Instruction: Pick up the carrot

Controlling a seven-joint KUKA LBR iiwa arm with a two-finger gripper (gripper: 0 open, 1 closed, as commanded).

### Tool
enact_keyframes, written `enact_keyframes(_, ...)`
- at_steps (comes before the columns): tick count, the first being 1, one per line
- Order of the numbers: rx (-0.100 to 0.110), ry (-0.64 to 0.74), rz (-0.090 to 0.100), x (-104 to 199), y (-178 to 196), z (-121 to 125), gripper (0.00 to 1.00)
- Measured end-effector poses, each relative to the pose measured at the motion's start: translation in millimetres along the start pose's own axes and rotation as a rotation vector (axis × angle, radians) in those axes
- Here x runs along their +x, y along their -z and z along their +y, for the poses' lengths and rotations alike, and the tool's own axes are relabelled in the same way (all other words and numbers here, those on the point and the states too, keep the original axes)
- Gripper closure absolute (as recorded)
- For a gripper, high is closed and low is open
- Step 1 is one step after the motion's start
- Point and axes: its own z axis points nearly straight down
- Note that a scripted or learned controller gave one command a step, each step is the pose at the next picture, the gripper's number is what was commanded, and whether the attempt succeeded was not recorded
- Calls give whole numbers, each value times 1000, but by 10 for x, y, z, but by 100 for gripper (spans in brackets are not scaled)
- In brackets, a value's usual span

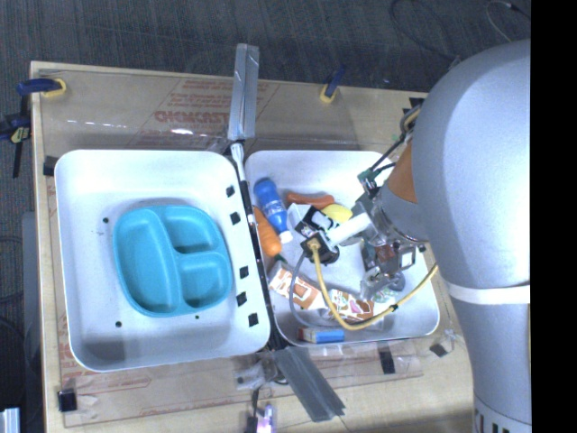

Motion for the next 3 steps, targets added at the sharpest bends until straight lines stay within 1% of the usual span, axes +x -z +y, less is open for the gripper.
enact_keyframes(1, 0, 31, 0, 615, 490, 654, 0)
enact_keyframes(2, 0, 202, -1, -67, -556, 559, 0)
enact_keyframes(3, -3, 305, 1, -48, 613, 304, 0)
